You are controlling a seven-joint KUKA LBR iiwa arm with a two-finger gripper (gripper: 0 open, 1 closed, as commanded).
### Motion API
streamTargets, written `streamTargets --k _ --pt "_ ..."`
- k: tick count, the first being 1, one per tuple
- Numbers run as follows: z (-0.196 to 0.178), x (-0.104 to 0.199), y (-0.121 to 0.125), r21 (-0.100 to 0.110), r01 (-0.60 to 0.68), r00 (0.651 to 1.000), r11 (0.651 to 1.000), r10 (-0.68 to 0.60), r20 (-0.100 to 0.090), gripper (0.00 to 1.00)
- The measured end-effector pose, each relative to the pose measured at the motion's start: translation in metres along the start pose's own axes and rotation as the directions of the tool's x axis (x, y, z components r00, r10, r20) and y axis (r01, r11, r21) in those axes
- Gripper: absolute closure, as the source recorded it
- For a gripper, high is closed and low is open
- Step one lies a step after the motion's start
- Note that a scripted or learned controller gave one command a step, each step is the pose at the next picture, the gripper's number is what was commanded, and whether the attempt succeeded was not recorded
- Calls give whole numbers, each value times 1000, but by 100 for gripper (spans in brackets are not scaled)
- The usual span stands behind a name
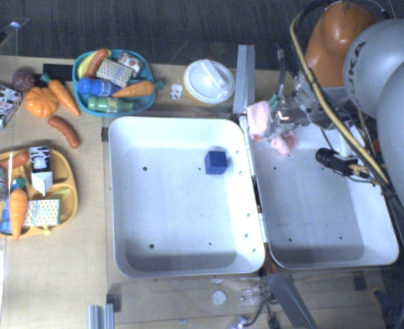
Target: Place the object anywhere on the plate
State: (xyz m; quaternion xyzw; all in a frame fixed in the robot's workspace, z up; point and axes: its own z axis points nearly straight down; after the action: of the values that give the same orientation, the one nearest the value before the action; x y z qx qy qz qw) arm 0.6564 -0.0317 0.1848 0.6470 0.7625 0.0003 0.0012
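Your gripper (283, 118) sits over the far left corner of the right bin (339, 245), just beside the wall it shares with the left bin (181, 252), and a soft pink object (259, 120) shows around it: one pale pink lump against the bin's rim to the gripper's left, and a smaller pink bit (283, 143) hanging just below the fingers. The pink stuff looks to be at the fingers, but the metalwork and cables crowd the spot, so you cannot tell whether the fingers are spread or pressed together on it, nor whether it is truly caught or only lying against the rim. Treat the pick as unconfirmed. The left bin holds a small blue cube (216, 162) near its far right side, well apart from the gripper. A round white plate (209, 81) sits on the bench just beyond the left bin's far right corner, near the gripper but outside both bins, and nothing rests on it. So, judging by how things lie, the placing is not yet done: the object is at the bin corner and the plate is bare. What remains for you is to make sure of the hold, carry the object over the rim to the plate, and let it go there.
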Motion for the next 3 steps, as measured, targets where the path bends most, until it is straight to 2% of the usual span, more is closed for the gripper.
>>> streamTargets --k 1,2,3 --pt "-40 1 2 -2 8 1000 1000 -8 0 100" --pt "-49 57 -14 -2 401 916 916 -401 -1 100" --pt "-53 109 -20 -3 728 686 686 -728 0 100"
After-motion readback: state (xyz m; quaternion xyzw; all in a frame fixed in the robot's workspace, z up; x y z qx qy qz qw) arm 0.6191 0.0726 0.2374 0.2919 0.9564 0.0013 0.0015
